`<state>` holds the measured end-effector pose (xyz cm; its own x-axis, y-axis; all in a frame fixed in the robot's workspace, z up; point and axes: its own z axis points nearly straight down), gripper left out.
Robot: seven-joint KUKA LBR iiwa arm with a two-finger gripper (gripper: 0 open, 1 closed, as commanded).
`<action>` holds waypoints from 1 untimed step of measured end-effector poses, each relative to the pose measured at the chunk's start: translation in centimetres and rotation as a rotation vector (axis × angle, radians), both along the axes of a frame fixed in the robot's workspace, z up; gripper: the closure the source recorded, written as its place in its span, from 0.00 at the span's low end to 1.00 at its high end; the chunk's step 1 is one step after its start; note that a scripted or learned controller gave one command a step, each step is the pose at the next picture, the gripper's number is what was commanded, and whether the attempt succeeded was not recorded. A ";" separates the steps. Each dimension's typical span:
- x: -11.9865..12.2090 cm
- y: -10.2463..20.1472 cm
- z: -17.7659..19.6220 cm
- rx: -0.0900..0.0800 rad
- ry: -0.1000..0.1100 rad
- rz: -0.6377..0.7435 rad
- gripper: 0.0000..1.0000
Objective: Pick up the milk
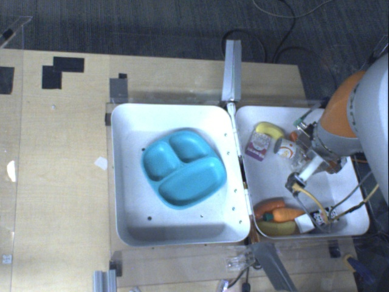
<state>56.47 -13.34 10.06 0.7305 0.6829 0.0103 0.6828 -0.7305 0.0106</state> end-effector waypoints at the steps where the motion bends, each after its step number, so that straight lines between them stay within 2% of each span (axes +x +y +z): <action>1: -7.3 -0.6 -1.0 -0.004 -0.003 0.133 1.00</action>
<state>49.22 -13.91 9.06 0.6333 0.7738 0.0089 0.7737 -0.6334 0.0153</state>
